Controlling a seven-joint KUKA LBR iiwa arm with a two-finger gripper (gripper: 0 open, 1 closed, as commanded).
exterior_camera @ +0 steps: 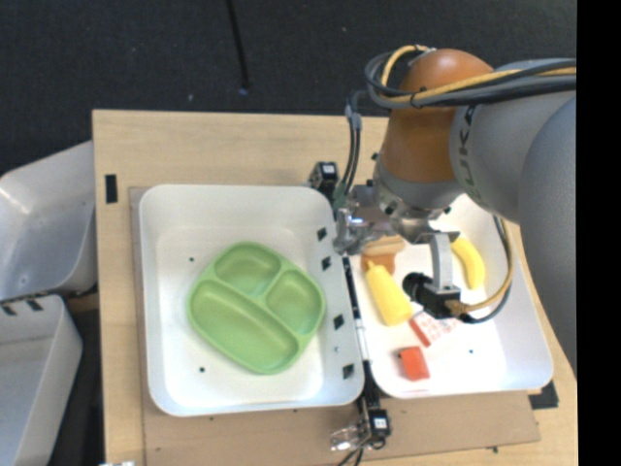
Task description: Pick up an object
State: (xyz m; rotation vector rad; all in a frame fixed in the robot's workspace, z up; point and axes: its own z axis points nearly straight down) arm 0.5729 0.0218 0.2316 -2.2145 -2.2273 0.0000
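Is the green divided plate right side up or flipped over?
Right side up: the green divided plate shows its three hollow compartments facing up, lying flat in the left bin.

Tray (254, 306): light green, plain. Bins (155, 289): white; bench (194, 129): pale wood. Bottle (387, 294) and banana (470, 261): yellow; block (412, 362): orange-red; card (433, 329): white with red print; arm (505, 153): grey, orange band (427, 115).

Two white bins (155, 260), one green tray (254, 306), two bananas (388, 294)
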